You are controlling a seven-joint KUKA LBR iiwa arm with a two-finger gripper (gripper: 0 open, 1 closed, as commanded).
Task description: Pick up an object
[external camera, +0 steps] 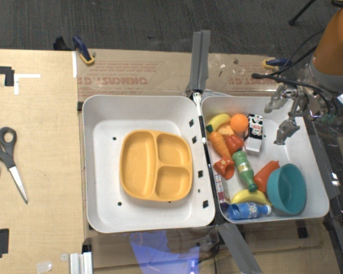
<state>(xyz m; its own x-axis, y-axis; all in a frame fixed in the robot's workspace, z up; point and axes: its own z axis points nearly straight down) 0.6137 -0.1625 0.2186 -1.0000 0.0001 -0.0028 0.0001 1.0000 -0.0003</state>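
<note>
Gripper [287,131] over right bin's [317,210] far corner, fingers apart, holding nothing, though it's blurry. Toys crowd the left side; the milk carton [254,132] is nearest. Go straight down on it, clear of the orange [238,122]

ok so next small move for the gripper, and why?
Probably shift left and lower toward the black-and-white carton. The gripper hangs above bare floor of the right bin with nothing between its fingers, and the carton is the nearest item, at the pile's edge.
</note>
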